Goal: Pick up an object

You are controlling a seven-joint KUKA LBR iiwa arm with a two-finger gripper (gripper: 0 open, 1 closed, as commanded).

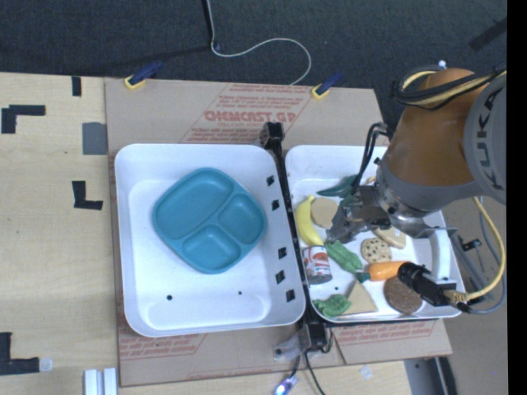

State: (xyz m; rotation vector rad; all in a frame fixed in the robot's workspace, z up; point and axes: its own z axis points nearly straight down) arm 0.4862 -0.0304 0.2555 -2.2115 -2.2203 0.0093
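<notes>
Two shallow white bins side by side on a cardboard-covered bench (247, 109). In the left bin (136, 220), a blue divided plate (210, 219), lying flat near the middle, apart from the walls. In the right bin (329, 159), a crowd of toy food: a yellow banana (306, 222) along the left wall, a small red-and-white can (317, 264) just below it, a green leafy piece (333, 306) at the near left corner, a tan wedge (361, 298) beside that, an orange carrot (385, 271) lying roughly level, a brown round cookie (403, 296) next to the carrot's right end, a pale spotted cracker (373, 249) just above the carrot, and a long green vegetable (346, 256) slanting between can and cracker. Reaching in from the right, the grey arm with its orange band (428, 142), covering much of the bin's right half. Low over the food, the dark gripper (346, 225), just right of the banana and above the green vegetable; cannot tell whether spread or pressed together, or whether touching anything beneath.
</notes>
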